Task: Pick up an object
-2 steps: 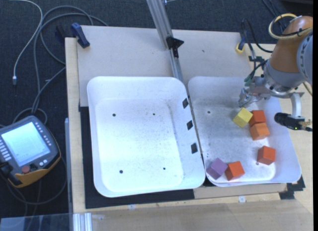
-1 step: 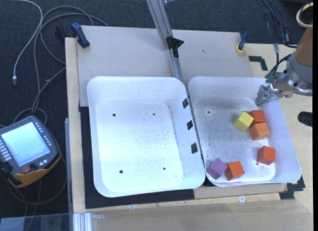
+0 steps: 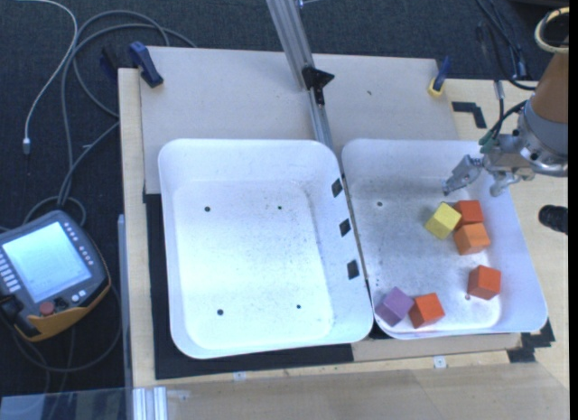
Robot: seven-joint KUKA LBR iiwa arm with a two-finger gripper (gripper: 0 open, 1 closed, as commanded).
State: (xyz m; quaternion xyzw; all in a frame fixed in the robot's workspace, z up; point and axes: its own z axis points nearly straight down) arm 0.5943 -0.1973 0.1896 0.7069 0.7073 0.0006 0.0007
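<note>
Above the back of the right-hand shallow white plastic bin (image 3: 361,228), the robot's two-finger metal hand (image 3: 483,172) hangs with its fingers spread apart, one grey tip reaching left and down, the other to its right, and nothing between them. It looks to sit a little clear of the bin floor, though the height is hard to judge from this slant.

Just below and in front of the hand lies a tight cluster: a small yellow foam cube (image 3: 443,219) touching a small orange cube (image 3: 469,211), with a second orange cube (image 3: 471,238) pressed against both from the near side. These are the nearest candidates. Because they touch, a straight drop risks a finger landing on a neighbour, so I would judge it best to turn the wrist until the fingers straddle the yellow cube across its free faces, at upper left and lower left, then descend fully before closing.

An easier target may be the lone orange block (image 3: 484,281) standing apart nearer the front rim. Further forward, a purple block (image 3: 395,305) and another orange block (image 3: 426,310) sit side by side against the front wall, where the rim would crowd the fingers.

Behind the hand, the grey arm with its orange band (image 3: 553,102) enters from the right, the wrist pitched down and leftward. Left of it, the other white bin (image 3: 181,174) rests on the pale wooden table (image 3: 226,93).
</note>
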